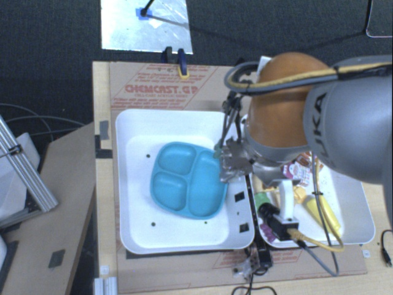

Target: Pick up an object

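- two shallow white bins sat side by side on the bench: the left bin (pixel 129 183) in the middle of the frame and the right bin (pixel 362 217) toward the lower right.
- one blue divided plate (pixel 184 180), with three compartments, lay flat in the left bin, its right edge close to the wall shared by the bins.
- the arm (pixel 344 125) came in from the right of the frame, grey, with its orange band (pixel 285 100) bulking over the upper part of the right bin.
- the gripper (pixel 228 161) hung at the seam between the bins, just beside the right edge of the blue plate; whether it touched the plate could not be told.
- how far apart its tips stood could not be told, and nothing was seen held in it.
- small items lay in the right bin, partly hidden by the arm: a yellow banana-like piece (pixel 322 212), a green piece (pixel 263 199) and a red and white packet (pixel 301 171).
- a yellow cable (pixel 319 246) curled along the lower rim of the right bin.
- a silvery sheet (pixel 144 17) lay on the dark floor at the upper left of the frame.
- brown cardboard with red lettering (pixel 161 83) sat under the bins, above the left one.
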You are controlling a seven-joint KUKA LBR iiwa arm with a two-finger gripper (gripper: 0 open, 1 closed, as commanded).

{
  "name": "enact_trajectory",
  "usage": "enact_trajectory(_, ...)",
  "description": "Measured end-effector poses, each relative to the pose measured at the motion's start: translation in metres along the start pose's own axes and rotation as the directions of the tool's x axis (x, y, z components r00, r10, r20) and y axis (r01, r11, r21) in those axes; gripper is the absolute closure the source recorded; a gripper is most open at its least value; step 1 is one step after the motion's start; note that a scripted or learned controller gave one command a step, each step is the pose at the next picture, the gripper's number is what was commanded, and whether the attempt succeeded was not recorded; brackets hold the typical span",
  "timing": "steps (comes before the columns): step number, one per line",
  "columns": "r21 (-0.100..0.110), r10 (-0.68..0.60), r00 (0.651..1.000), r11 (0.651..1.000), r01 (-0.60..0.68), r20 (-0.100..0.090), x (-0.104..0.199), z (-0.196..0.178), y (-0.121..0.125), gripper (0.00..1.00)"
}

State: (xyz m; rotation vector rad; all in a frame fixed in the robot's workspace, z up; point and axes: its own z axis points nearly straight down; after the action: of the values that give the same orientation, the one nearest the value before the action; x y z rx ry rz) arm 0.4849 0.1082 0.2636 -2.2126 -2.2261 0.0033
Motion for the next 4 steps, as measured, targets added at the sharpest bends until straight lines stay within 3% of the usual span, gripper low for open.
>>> enact_trajectory(1,-0.023,-0.002,1.0,1.0,0.002,-0.007,0.028,-0.175,0.003,1.0)
enact_trajectory(2,-0.008,-0.006,1.0,1.0,0.006,-0.001,0.026,-0.177,0.002,1.0)
enact_trajectory(3,-0.01,-0.013,1.0,1.0,0.013,-0.001,0.026,-0.188,0.003,1.0)
enact_trajectory(4,-0.016,0.0,1.0,1.0,0.0,-0.002,0.043,-0.268,0.062,1.0)
